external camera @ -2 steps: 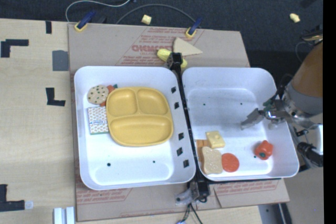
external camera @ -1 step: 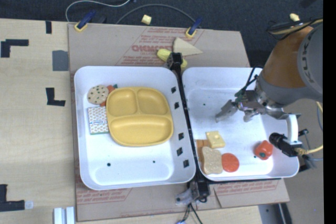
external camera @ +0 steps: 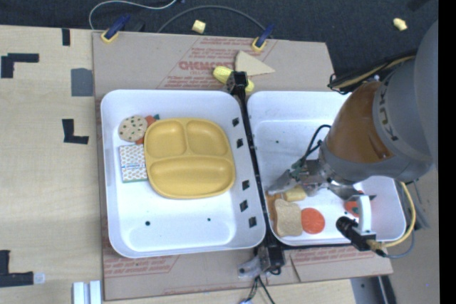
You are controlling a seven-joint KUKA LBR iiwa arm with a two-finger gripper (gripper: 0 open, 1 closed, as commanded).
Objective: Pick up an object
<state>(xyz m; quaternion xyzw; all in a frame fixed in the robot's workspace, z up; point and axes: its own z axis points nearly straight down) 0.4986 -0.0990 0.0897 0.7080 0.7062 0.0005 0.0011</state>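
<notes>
The gripper (external camera: 299,178) hangs low in the right bin (external camera: 285,110), grip state impossible to tell, with bread (external camera: 288,218) and tomato (external camera: 312,221) just below it, nothing visibly lifted yet.

a pale bread slice (external camera: 288,218) lies flat at the near left of the right bin (external camera: 285,114); a round red slice (external camera: 313,221) lies just beside it on its right; a small yellow piece (external camera: 294,194) sits above the bread, partly hidden; a small red bit (external camera: 351,206) lies further right
</notes>
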